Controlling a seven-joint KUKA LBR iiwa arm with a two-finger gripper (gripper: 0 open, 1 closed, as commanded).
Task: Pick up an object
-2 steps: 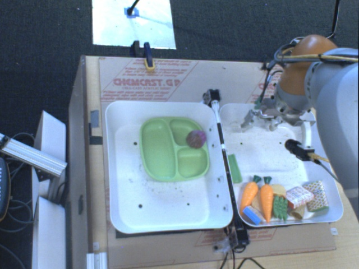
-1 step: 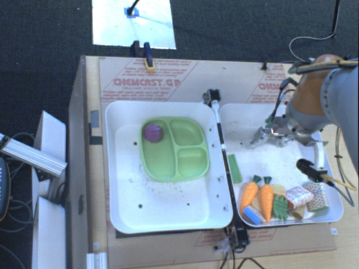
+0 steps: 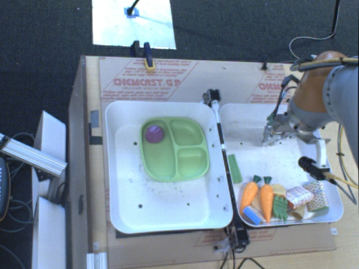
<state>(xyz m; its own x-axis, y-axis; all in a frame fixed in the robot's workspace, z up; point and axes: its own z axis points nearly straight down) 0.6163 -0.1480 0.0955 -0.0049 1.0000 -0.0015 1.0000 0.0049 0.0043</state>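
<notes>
My gripper (image 3: 273,134) hangs over the upper part of the right bin (image 3: 247,122), above bare bin floor, with nothing seen between its fingers. Toys are heaped along that bin's near edge: two orange carrots (image 3: 249,195) (image 3: 266,199), a blue piece (image 3: 252,215), a green leafy piece (image 3: 280,207), a red and white box (image 3: 299,196) and a checkered block (image 3: 317,195). By the divider lies a flat green strip (image 3: 234,168). All of these lie well below the gripper in the view and apart from it.
The left bin (image 3: 126,206) bears a green divided plate (image 3: 179,161) with a purple item (image 3: 154,133) in its upper left section. A black rail (image 3: 222,150) splits the bins. Cables and a black fitting (image 3: 310,167) trail at the right bin's right side.
</notes>
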